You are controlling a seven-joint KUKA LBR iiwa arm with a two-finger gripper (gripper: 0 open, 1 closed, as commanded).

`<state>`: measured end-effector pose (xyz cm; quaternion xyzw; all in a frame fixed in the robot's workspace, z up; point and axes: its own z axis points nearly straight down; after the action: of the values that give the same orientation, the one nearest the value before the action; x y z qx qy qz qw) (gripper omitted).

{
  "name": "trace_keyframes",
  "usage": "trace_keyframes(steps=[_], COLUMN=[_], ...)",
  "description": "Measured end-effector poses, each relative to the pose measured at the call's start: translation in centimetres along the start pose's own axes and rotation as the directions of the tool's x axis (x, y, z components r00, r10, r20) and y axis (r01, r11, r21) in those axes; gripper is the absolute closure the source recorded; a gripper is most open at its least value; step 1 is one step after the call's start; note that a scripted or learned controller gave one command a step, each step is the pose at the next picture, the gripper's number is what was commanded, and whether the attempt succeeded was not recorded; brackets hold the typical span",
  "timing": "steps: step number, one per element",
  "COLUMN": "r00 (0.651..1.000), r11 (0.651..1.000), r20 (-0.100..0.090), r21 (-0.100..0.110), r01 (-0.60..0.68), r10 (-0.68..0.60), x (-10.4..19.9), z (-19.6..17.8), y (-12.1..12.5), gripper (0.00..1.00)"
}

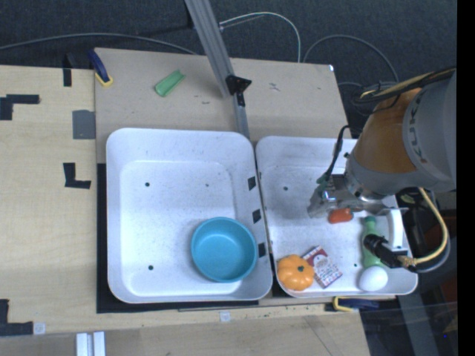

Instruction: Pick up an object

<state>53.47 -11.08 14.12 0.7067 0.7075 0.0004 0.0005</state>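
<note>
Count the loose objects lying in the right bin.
5, though the arm may hide more: an orange pumpkin and red-and-white packet near the front wall, a white egg in the front right corner, a green item above it, and a small red piece by the gripper.

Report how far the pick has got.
Done: the arm has reached into the right bin, and the claw sits low over its floor. In hand: nothing clearly; a small red-orange object lies right beside the claw, but a grip cannot be seen. Left: secure and lift an object. The toy pumpkin, white egg and blue bowl lie untouched.
</note>
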Motion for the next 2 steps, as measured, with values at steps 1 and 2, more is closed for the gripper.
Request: trace_keyframes(steps=[1, 2], r00=[1.0, 1.0], r11=[1.0, 1.0], r20=[0.001, 0.001], r21=[-0.003, -0.003], r01=[0.001, 0.001], r10=[-0.001, -0.001], x=[0.0, 0.7], z=[-6.0, -11.2], y=[0.4, 0.2], gripper=[1.0, 1.0])
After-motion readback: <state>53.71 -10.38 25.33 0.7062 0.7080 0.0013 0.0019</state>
